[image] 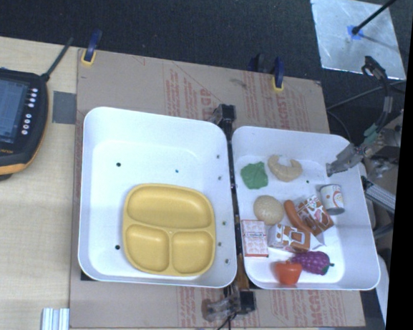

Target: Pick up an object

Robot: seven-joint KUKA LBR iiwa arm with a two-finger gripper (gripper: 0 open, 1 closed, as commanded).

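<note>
White plastic makes up both shallow bins, set side by side on a sheet of brown cardboard [199,88] clamped to the bench. The left bin [108,134] bears a yellow divided tray [170,229] lying flat toward its near side. The right bin [355,271] holds all the loose things, so the pick has to happen there: a green leafy piece [254,175] and a pale bagel-like piece [284,167] toward the far side, a tan potato shape [268,208] in the middle, an orange sausage [293,213], a small can [331,198] on its side near the right wall, a red-and-white carton [253,238], a purple grape bunch [313,261] and a red-orange piece [287,273] at the near edge.

The gripper [338,165] hangs at the far right corner of the right bin, just beyond the can, its grey body slanting in from the right. How far the claw is spread I cannot tell, and nothing is seen caught in it. It seems poised above the pile rather than down among the things, likely so a target can be chosen; the can is nearest, though it may roll under a closing claw
</note>
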